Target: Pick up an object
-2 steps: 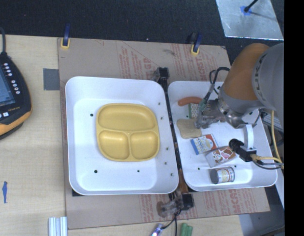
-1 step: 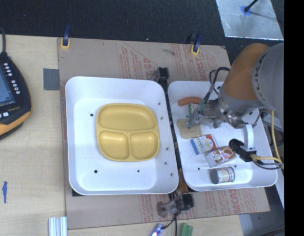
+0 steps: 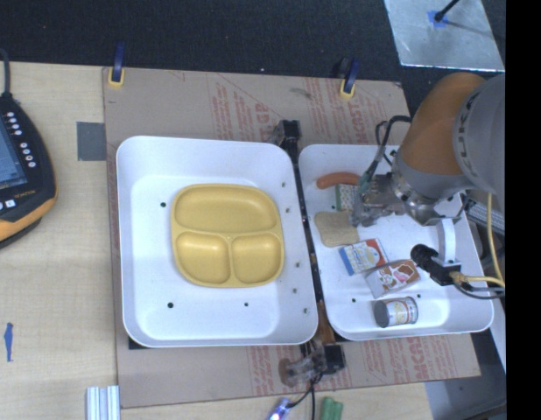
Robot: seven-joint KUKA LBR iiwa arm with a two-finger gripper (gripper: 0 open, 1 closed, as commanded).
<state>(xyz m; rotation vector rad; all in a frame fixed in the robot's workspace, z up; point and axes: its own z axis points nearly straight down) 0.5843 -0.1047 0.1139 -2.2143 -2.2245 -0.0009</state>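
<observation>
Overhead, at the bench: a grey arm reaches in from the right of the frame over the right bin [image 3: 477,322].
Tool: the gripper [image 3: 368,206] sits low at the bin's upper middle; whether it is apart or together cannot be told, and nothing is seen in it.
Nearest things: a green-topped packet [image 3: 347,198] and a tan slab [image 3: 336,228] just beside it, an orange sausage [image 3: 338,179] above.
Further choices: blue carton [image 3: 361,256], red pouch [image 3: 393,276], small can [image 3: 396,311], lower in the bin.
Left bin [image 3: 139,234]: holds a yellow divided plate [image 3: 227,234].
Advice: probably centre on one item, descend straight, and avoid nudging neighbours.
</observation>
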